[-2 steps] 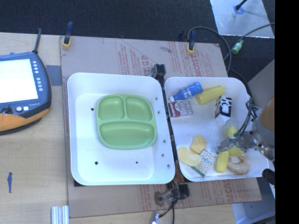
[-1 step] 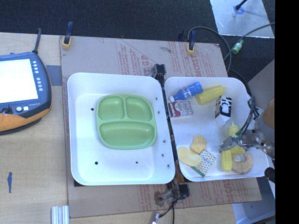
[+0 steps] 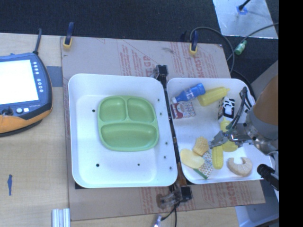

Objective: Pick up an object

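**Gripper low over the crowded right bin**

The grey arm with its orange band reaches in from the right edge, and its two-finger gripper sits low in the right shallow white bin, its dark metal tips pointing left toward the middle of the bin; whether the claw is parted or closed cannot be told from this slant, and nothing is seen plainly between its tips

The tips lie just beside a waffled yellow square piece and touch or overlap a small yellow corn cob standing lengthwise below them; a pale yellow rounded slice rests at the lower left of that group, with a speckled flat card tucked between slice and cob; a tan curved pastry piece lies near the bin's lower right corner

Along the far side of the same bin a blue plastic bottle lies tilted, a long yellow banana-like piece beside it, a small red and white packet just below the bottle, and a black and white item near the arm

The left shallow white bin holds a green three-compartment plate; a tablet-like pendant with an orange base rests on the bench well apart to the left
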